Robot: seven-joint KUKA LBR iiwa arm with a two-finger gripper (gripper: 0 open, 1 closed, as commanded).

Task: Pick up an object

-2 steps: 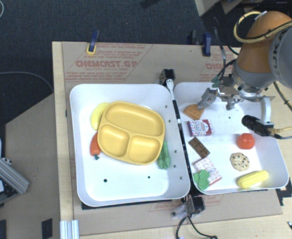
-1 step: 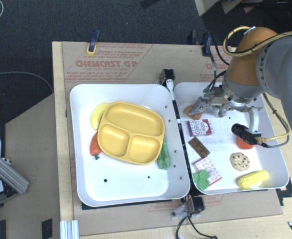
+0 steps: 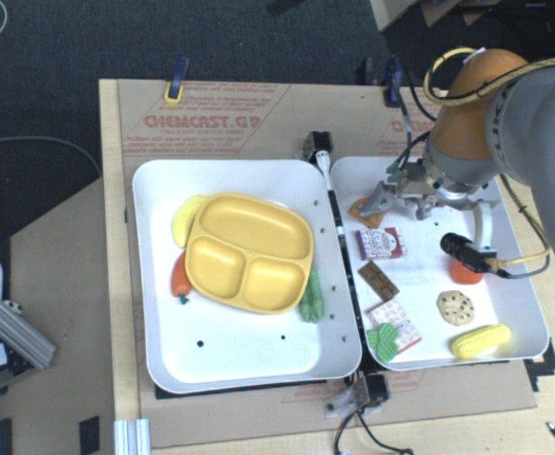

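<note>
The tool [image 3: 388, 197] hangs low over the upper part of the right bin [image 3: 528, 297], in the upper right of the frame, and how far it is open cannot be told from this slanted look down; nothing can be made out in its hold. Nothing appears lifted, so by my reading the pick is not yet done and the whole grasp and raise are left. Closest to the tool is a small brown piece [image 3: 367, 214], touching or just under its tip. Just below lies a red and white packet [image 3: 380, 245], then a brown bar [image 3: 377, 280] and a green and red packet [image 3: 392, 333]. Toward the lower right sit a cookie [image 3: 456, 307], a yellow corn cob [image 3: 480, 340] and a red round thing [image 3: 466, 272]. In the left bin [image 3: 159, 282], well apart, rests a yellow tray [image 3: 247, 251].
</note>
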